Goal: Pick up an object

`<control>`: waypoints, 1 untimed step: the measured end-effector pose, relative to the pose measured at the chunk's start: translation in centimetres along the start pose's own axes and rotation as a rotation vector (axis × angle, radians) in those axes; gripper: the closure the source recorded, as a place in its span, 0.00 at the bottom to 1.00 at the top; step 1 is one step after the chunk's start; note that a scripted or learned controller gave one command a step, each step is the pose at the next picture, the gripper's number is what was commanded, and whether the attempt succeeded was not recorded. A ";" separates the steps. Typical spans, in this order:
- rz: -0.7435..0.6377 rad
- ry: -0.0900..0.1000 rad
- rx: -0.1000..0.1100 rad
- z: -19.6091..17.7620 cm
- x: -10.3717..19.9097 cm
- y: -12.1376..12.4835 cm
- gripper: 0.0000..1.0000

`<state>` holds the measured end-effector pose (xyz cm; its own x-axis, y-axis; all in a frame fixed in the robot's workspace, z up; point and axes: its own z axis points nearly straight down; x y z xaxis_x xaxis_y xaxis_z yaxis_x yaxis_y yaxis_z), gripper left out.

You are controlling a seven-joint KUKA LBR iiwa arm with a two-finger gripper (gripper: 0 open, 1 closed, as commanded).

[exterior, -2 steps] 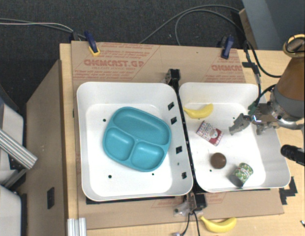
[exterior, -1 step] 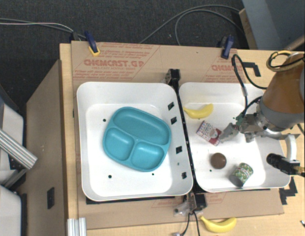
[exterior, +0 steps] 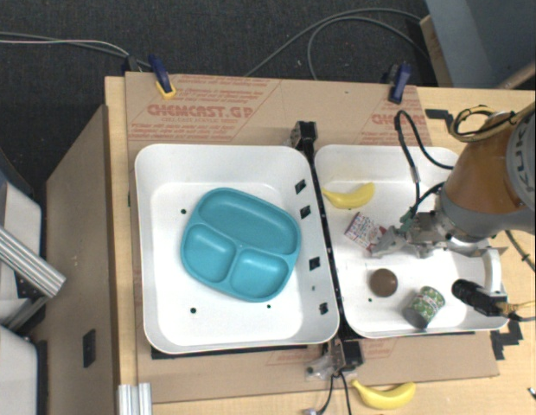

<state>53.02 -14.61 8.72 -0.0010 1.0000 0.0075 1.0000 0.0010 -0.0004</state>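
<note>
Gripper (exterior: 396,240) is low over the right bin (exterior: 441,164), reaching in from the right, orange band above the wrist. Grey finger hardware points left; whether it's spread or pinched together I can't tell from this angle, and nothing is visibly between the tips.

Nearest to the tool: a small patterned packet (exterior: 360,228), pink-and-white print, just left of the tips, touching or nearly so, can't tell which. It lies flat on the bin floor.

Just below the tool: a brown ball (exterior: 384,282), apart from the tips, sitting by itself on the floor.

Below and slightly right of the tool: a small green-labelled can (exterior: 424,305) lying tilted near the bin's front edge, close to the ball but not touching it.

Above-left of the tool: a yellow banana (exterior: 349,196), curved, near the bin's back-left area, just above the packet.

Further left, past the divider between bins: left bin (exterior: 156,258) holding a teal divided plate (exterior: 240,244), three compartments, flat in the middle. Well apart from the tool.

Far below-left of the tool, outside both bins: a second banana (exterior: 387,393) at the bench's front edge.

Farthest back: two clamps on the cardboard sheet, a yellow-blue clamp (exterior: 162,77) at back left, a blue clamp (exterior: 398,82) at back right.
</note>
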 end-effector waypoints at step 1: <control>0.000 -0.006 -0.008 -1.3 -0.1 0.2 1.00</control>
<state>53.20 -14.72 10.02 -0.0013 1.0000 0.0019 1.0000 0.0013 0.0080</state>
